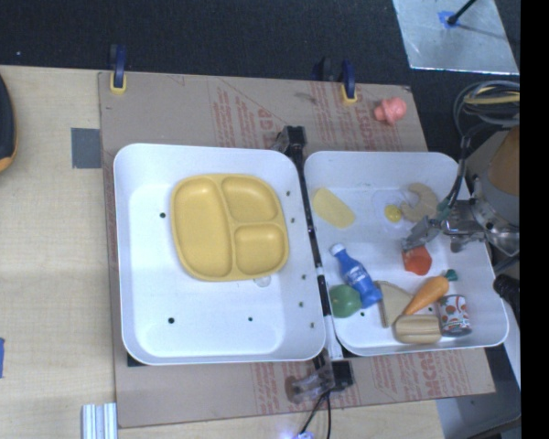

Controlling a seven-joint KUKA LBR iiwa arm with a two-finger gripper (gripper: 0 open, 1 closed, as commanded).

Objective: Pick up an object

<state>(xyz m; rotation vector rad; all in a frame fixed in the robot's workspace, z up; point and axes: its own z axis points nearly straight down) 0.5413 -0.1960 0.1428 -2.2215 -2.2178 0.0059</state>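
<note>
Two white bins sit side by side on brown cardboard. The right bin (pixel 398 174) holds many small things, and the left bin (pixel 146 318) holds one big thing.

Start at the near edge of the right bin, at about 6 o'clock. A tan bread roll (pixel 417 329) lies there, long side going left to right. Just beside it, toward 3 o'clock, is a small can (pixel 454 316) with red spots. An orange carrot (pixel 425 294) lies right above the roll. Its long side slants, with the thin tip pointing to about 2 o'clock and the fat end to about 8 o'clock. A tan wedge (pixel 392 297) lies just left of it.

Toward 9 o'clock of the carrot is a green ball (pixel 345 301), and touching it is a blue bottle (pixel 356 274). The bottle's white cap points to about 11 o'clock.

A little farther back is a red ball (pixel 417 261). The gripper (pixel 423 231) hangs just above it, at the bin's 3 o'clock side. Its two grey fingers look a little apart, and nothing sits between them.

Farther back are a small yellow ball (pixel 393 213), a tan curved piece (pixel 424 196), and a pale yellow lemon shape (pixel 333 208).

In the left bin lies a yellow tray (pixel 229 225) with three parts.

Farthest away, on the cardboard at 12 o'clock, is a pink toy (pixel 391 110).
</note>
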